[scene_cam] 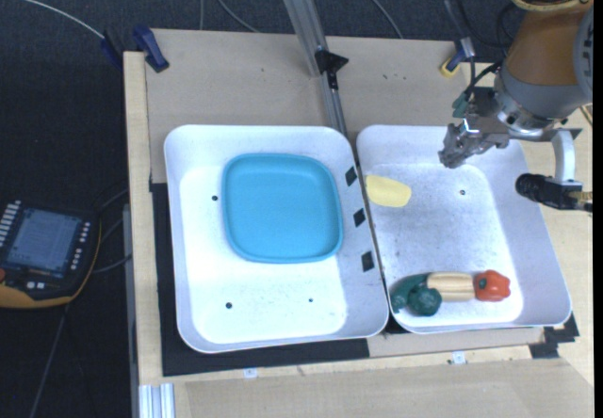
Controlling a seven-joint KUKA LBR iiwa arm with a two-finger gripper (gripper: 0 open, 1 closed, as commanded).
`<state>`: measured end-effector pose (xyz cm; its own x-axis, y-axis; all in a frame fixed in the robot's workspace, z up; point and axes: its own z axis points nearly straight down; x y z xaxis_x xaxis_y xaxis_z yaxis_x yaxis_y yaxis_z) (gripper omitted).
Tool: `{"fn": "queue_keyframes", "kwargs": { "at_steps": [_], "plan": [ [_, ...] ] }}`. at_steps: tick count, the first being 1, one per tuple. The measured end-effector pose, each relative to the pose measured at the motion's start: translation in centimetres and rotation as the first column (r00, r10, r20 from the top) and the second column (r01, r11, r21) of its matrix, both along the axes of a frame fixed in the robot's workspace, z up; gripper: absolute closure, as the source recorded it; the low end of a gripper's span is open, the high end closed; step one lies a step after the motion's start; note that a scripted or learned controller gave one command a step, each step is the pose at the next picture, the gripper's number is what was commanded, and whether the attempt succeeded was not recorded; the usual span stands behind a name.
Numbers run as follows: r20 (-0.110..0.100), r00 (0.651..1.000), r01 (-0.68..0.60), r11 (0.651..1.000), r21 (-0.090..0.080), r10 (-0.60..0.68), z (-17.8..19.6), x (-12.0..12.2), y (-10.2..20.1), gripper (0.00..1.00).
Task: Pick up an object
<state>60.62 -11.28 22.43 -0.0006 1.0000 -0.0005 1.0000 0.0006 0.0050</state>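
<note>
Over the right bin (528, 218), toward its one o'clock corner, the jaws (456, 154) hang with nothing between them; open or clenched, I cannot tell. Approach seems in hand: the yellow piece (387, 190) lies near, at eight o'clock of them, so next comes a short shift and descent

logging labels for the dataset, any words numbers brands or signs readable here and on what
No text can be read in this view.
Handheld pendant on the floor at the left: its screen and keys show marks, too small and blurred to read.
Black tabs along the divide between the two white bins: no lettering can be made out.
Blue plate, yellow piece, the toy foods: no print visible.
</note>
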Motion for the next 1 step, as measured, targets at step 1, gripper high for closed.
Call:
{"fn": "queue_keyframes", "kwargs": {
  "at_steps": [1],
  "plan": [
    [-0.004, 1.0, 0.0, 1.0, 0.0, 0.0, -0.29, 0.02, 0.01, 1.0]
  ]
}}
